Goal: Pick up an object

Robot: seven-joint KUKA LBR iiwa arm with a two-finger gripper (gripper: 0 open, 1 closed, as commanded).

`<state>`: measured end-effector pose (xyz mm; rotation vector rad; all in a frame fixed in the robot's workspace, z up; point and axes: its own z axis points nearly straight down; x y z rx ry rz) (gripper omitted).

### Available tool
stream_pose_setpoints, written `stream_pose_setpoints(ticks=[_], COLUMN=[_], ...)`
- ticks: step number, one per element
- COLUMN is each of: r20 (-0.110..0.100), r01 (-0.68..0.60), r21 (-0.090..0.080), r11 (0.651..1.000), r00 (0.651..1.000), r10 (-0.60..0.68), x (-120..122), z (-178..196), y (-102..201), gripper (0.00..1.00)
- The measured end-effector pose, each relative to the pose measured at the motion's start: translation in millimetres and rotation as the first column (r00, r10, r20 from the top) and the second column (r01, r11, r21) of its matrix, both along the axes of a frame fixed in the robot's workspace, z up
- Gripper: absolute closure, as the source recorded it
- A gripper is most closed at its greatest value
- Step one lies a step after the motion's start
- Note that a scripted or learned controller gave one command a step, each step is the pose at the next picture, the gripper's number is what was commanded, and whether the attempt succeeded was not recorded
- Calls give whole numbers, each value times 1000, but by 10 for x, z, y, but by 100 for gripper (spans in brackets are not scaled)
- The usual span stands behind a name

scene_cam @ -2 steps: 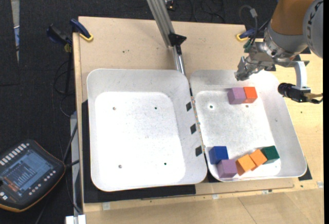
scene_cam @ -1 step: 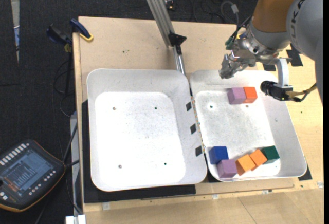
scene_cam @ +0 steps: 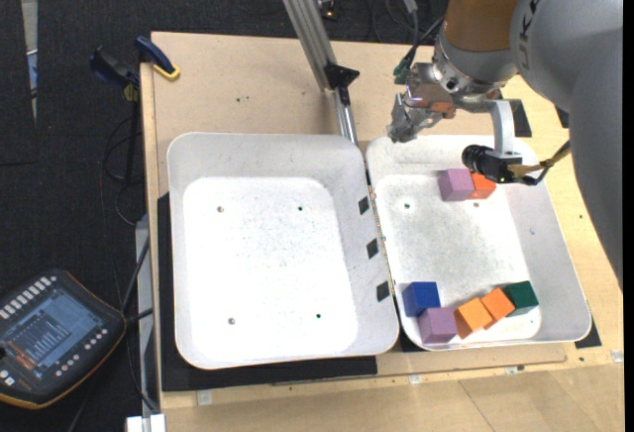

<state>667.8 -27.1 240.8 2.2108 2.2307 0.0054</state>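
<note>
we see the grey two-finger gripper [scene_cam: 406,128] in the upper middle of the frame, above the far left corner of the right shallow white bin [scene_cam: 555,252]. we cannot tell how its fingers stand. a purple cube [scene_cam: 455,184] touches an orange cube [scene_cam: 481,186] near the bin's top; blue [scene_cam: 421,297], purple [scene_cam: 437,324], orange [scene_cam: 475,312] and green [scene_cam: 517,298] cubes lie at its bottom edge.

A single fixed camera sits high above the surface [scene_cam: 248,73] and looks down at a slant, far enough back to take in both the left bin [scene_cam: 188,162] and the right bin [scene_cam: 555,262] whole. The arm [scene_cam: 555,14] enters from the right, and dark floor borders the far and left sides.
</note>
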Motion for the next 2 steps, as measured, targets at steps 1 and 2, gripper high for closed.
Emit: stream_pose_setpoints(ticks=[1, 2], r20=[-1, -5], r01=[0, 1], r21=[0, -1], r11=[1000, 1000], r00=[1000, 1000], r10=[0, -1], x=[26, -83], z=[79, 5], y=[581, 1065], gripper=[100, 100])
